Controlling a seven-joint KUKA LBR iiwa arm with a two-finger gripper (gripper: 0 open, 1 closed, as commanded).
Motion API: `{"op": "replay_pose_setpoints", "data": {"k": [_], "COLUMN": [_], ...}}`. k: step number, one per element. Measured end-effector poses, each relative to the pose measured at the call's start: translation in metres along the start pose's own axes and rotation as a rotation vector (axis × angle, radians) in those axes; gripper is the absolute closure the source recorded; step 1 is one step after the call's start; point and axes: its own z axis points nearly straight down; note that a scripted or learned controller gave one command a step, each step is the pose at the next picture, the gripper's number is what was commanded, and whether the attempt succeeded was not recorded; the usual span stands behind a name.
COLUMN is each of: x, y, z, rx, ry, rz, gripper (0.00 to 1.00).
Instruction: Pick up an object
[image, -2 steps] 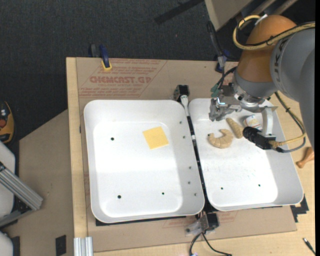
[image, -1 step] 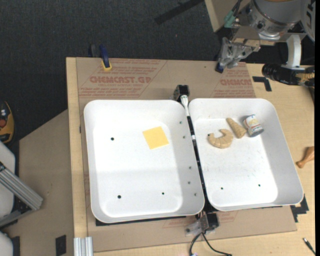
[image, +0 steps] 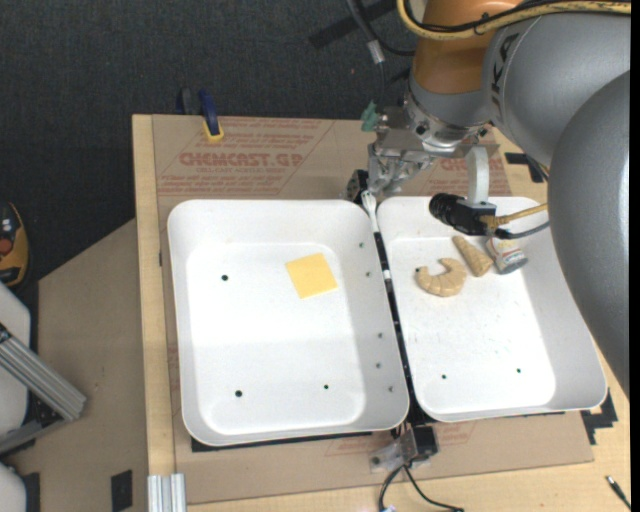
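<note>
Hanging over the far rims where the 2 white bins meet, the gripper (image: 378, 190) is sitting above none of the objects, and whether it is open or closed I cannot tell. The likeliest targets are lying in the far part of the right bin (image: 520, 340): a tan croissant-shaped piece (image: 441, 279), a short tan stick (image: 472, 254) just beside it, and a small grey cylinder (image: 508, 260) at the stick's outer end, touching it or nearly so. The croissant-shaped piece is looking light and probably soft, with a matte skin that should not be slipping. Taking it across the thick middle of its curve is seeming safest. In the left bin (image: 200, 330) 1 thin yellow square (image: 311, 275) is lying flat, and it is looking too low to pinch easily.
</note>
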Motion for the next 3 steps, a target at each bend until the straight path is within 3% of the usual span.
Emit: {"op": "replay_pose_setpoints", "data": {"k": [1,3], "x": [-0.019,-0.046], "y": [-0.089,-0.143], "z": [0.076,0.071], "rx": [0.006,-0.006], "ry": [-0.001,0.000], "rz": [0.008,0.006], "gripper": [1.00,1.00]}}
